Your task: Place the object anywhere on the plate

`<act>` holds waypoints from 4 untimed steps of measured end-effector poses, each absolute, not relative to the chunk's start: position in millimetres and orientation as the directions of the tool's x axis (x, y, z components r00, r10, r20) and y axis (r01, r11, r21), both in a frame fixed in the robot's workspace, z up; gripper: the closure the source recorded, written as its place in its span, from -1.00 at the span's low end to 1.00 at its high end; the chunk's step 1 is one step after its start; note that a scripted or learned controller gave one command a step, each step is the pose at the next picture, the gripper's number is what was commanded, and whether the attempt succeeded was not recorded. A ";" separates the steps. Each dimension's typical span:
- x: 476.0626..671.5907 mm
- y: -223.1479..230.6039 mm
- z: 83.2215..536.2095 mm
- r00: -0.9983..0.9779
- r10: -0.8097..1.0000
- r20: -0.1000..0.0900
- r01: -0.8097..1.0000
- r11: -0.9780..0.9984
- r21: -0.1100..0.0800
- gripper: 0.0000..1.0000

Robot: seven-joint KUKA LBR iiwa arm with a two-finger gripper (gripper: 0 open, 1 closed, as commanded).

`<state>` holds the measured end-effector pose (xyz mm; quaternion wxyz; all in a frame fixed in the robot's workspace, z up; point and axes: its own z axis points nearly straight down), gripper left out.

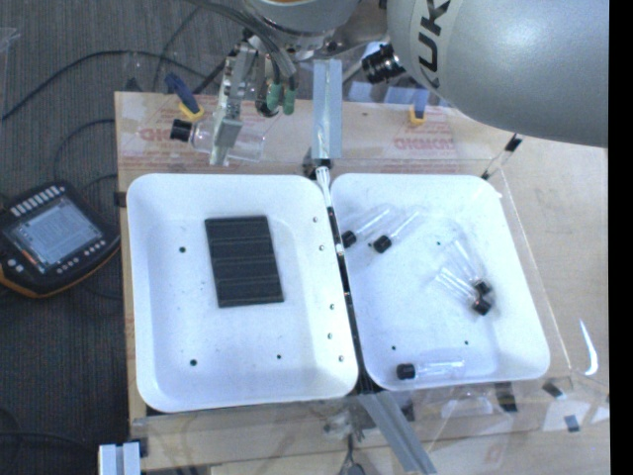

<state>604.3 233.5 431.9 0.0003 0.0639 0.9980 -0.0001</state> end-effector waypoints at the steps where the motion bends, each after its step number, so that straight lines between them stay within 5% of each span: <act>1: 666.9 232.9 431.4 -0.877 -0.480 -0.002 -0.480 0.877 0.002 1.00; 2: 670.3 233.4 431.7 -0.667 -0.745 -0.003 -0.745 0.667 0.002 1.00; 3: 670.2 220.6 431.7 -0.114 -0.994 -0.006 -0.994 0.114 0.003 1.00; 4: 670.7 227.4 431.3 0.023 -1.000 -0.005 -1.000 -0.023 0.002 1.00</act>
